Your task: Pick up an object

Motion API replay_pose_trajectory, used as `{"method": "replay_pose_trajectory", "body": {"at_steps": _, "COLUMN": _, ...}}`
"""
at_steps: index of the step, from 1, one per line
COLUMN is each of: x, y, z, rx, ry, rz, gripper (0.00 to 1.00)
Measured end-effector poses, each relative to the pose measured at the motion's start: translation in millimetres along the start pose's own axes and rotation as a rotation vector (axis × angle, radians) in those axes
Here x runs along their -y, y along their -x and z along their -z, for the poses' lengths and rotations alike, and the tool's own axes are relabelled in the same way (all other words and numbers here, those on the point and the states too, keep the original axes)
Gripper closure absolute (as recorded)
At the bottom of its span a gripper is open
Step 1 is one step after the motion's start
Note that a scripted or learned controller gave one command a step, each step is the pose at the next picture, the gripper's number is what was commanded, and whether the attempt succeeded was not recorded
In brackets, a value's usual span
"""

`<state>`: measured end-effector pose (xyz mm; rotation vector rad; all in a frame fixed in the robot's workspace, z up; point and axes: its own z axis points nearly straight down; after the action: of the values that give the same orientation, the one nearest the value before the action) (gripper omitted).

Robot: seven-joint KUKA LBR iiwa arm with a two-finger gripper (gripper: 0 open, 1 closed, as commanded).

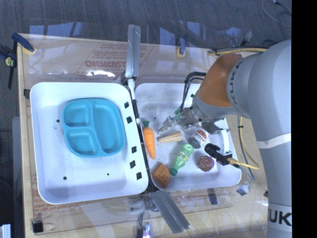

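jaws (167, 125) spread over right bin's (233, 180) toys.

A dark grey carpeted floor (148, 4) surrounds the table (74, 58), whose pale wooden top is covered with clear plastic sheeting printed with faint red lettering. A blue clamp (22, 42) grips the table's far left corner. A thin cable (277, 6) lies looped on the floor at upper right. The light is even and diffuse.
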<state>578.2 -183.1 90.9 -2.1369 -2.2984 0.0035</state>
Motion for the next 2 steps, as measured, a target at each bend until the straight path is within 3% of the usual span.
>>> {"method": "replay_pose_trajectory", "body": {"at_steps": 1, "x": 65.5, "y": 22.6, "z": 31.2, "rx": -0.001, "ry": 0.001, "rz": 0.104, "gripper": 0.00}}
{"method": "replay_pose_trajectory", "body": {"at_steps": 2, "x": 83.9, "y": 20.5, "z": -0.4, "rx": -0.002, "ry": 0.000, "rz": -0.020, "gripper": 0.00}}
